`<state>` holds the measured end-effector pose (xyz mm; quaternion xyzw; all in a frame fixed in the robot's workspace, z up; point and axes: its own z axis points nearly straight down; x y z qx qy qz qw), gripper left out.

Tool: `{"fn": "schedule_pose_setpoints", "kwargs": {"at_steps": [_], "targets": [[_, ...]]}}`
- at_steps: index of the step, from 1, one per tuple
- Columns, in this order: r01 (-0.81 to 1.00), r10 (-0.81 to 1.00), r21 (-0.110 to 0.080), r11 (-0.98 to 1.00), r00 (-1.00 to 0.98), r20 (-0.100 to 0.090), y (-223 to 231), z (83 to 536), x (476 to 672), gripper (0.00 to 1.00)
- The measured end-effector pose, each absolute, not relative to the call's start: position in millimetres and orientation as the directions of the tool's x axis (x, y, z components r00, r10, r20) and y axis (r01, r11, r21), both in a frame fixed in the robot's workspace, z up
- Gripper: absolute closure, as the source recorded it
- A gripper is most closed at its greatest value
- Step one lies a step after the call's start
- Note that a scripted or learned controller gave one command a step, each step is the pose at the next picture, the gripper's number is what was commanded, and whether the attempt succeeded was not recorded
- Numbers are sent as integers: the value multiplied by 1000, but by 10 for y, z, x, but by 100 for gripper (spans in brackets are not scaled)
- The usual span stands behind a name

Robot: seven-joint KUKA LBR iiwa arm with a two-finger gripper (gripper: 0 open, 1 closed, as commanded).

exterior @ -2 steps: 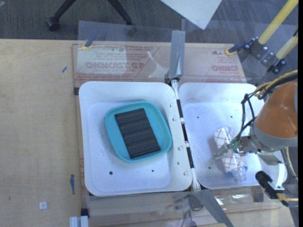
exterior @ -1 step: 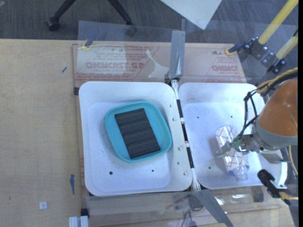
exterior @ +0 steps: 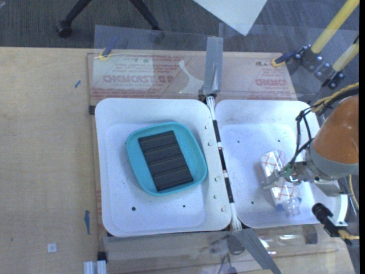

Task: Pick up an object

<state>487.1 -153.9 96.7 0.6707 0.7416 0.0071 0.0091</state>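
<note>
Left bin (exterior: 114, 210): white, shallow, holding one teal tray (exterior: 136, 153) set at a slight tilt near its middle.
Teal tray contents: one dark ribbed slab (exterior: 165, 160), lying flat inside the tray, long side running front to back.
Right bin (exterior: 251, 124): white, shallow, touching the left bin along a hinged seam; holding a clear crinkled packet (exterior: 272, 163) with red and white print toward its right front part.
Beside the packet: a small clear piece with a blue spot (exterior: 289, 206) just in front of it, touching or nearly so; hard to tell whether part of the same thing.
Counts: two bins, one tray, one dark slab, one printed packet, one arm.
Surface (exterior: 40, 153): light wood, carrying both bins; clear sheet with red lettering (exterior: 142, 76) behind them.
Arm (exterior: 342, 136): orange band and grey wrist reaching in over the right bin's right edge.
End effector (exterior: 288, 174): low over the right bin, right at the packet; spread or pressed together cannot be told, tips lost against the clear wrapping.
Task thing relative to end effector: packet directly at and under the tips, its printed part just to their left; contact likely, a hold not visible.
</note>
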Motion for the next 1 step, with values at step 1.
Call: {"fn": "schedule_pose_setpoints", "kwargs": {"at_steps": [1], "targets": [[992,992,0,128,-128,-1,-683,1842,5854,100]]}}
